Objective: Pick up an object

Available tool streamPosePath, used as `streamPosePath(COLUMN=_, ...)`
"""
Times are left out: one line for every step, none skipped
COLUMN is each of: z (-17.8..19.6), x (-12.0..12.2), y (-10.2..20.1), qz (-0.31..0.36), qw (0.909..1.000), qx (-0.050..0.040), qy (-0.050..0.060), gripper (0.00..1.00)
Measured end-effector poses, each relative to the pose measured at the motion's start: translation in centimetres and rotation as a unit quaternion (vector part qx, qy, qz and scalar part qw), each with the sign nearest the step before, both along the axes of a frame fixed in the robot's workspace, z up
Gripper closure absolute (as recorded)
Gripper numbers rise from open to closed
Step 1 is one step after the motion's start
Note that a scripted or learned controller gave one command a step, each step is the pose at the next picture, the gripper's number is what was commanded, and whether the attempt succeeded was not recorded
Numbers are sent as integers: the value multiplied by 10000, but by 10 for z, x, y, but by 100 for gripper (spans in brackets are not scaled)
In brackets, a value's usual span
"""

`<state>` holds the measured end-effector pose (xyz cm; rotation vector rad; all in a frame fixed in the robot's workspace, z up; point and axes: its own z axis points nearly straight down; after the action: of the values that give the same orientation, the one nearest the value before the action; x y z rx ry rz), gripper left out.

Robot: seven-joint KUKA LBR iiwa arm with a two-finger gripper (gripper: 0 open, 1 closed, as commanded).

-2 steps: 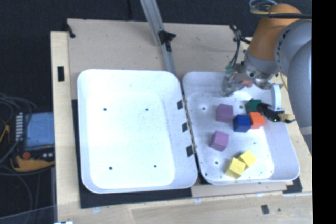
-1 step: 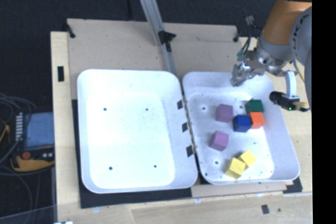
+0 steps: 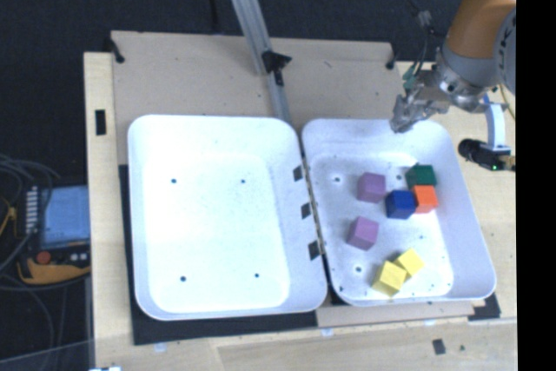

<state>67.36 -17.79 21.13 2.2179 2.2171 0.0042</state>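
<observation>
From my remote station, I see the arm (image 3: 479, 13) reaching in at 2 o'clock, its claw (image 3: 405, 119) poised over the far rim of the right bin (image 3: 465, 226). I cannot tell whether the claw is open or closed; nothing shows between its tips.

Seven blocks lie in the right bin. A green block (image 3: 422, 175) sits at 1 o'clock in the bin, touching an orange block (image 3: 426, 198) just below it. A blue block (image 3: 400, 203) presses against the orange one on its 9 o'clock side. A purple block (image 3: 372, 187) rests near the bin's centre, just apart from the blue one at its 10 o'clock. A second purple block (image 3: 364, 232) lies at 6 o'clock from the first, apart from it. Two yellow blocks (image 3: 399, 269) sit touching near the bin's 6 o'clock edge, the lower-left one larger in view.

The claw hangs at about 12 o'clock from the green block, clear of every block.

The left bin (image 3: 148, 213) sits beside the right one, their inner rims touching at the desk's (image 3: 100, 187) centre. A grey metal pole (image 3: 248, 9) slants in from 12 o'clock, ending where the bins meet. A blue box (image 3: 66, 215) with cables rests off the desk at 9 o'clock.
</observation>
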Motion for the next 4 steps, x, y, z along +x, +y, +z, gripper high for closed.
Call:
streamPosePath(z=13, x=-11, y=58, qz=38, qw=10000, qx=17, qy=20, gripper=100)
streamPosePath(z=27, x=-19, y=111, qz=39, qw=10000, qx=20, qy=23, gripper=100)
streamPosePath(z=22, x=-25, y=154, qz=34, qw=10000, qx=15, qy=36, gripper=100)
streamPosePath(z=22, x=-40, y=196, qz=34, qw=10000, qx=16, qy=36, gripper=100)
